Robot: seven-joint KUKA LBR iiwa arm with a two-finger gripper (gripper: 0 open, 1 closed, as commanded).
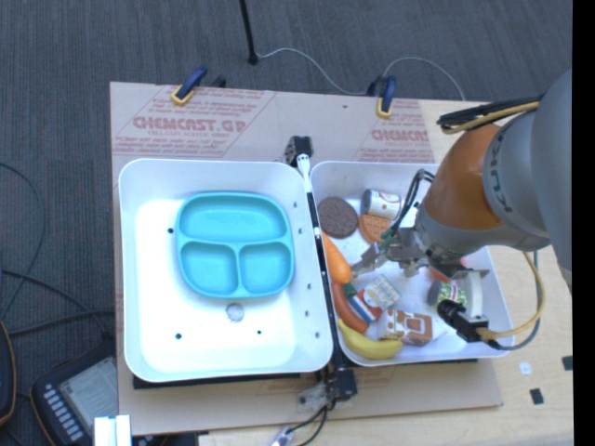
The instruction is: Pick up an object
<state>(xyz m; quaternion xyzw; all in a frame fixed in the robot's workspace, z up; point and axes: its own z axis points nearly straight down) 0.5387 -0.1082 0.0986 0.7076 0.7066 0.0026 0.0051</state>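
Glossy white plastic on both bins, the left bin [149, 277] and the right bin [493, 291], smooth with a soft sheen along the rims. Inside the left one, a turquoise divided tray [234, 245], smooth moulded plastic, slightly shiny. Under them the worktop [186, 124] looks like matt brown board, printed in red. The arm [507, 179] shows smooth grey casing and a glossy orange band. Down at the claw [395, 249], bare dull metal. The floor [84, 26] is dark, rough carpet.
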